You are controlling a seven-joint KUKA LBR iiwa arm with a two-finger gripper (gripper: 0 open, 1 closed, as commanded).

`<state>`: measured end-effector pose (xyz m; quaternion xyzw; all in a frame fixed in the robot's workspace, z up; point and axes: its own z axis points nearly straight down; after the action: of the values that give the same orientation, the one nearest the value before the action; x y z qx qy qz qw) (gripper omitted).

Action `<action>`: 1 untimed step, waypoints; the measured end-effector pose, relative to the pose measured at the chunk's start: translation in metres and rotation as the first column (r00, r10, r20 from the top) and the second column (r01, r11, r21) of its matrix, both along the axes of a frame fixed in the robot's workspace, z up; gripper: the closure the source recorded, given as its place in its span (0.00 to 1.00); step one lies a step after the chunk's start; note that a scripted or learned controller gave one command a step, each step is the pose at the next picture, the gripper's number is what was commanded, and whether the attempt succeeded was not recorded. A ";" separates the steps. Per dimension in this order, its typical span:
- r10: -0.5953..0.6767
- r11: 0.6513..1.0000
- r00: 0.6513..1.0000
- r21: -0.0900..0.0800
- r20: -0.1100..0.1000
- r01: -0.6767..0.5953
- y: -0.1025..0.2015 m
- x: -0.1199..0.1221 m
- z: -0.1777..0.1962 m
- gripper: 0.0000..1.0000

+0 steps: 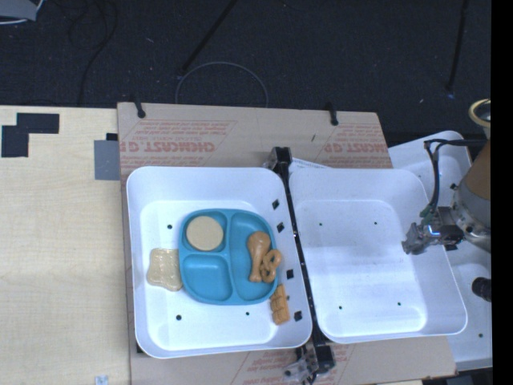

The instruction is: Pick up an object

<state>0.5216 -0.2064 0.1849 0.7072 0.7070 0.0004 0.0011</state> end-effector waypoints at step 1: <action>0.001 1.000 1.000 -0.001 0.002 -0.001 -0.005 -0.006 0.060 1.00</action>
<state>0.5156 -0.2116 0.2447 0.7068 0.7074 0.0008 0.0021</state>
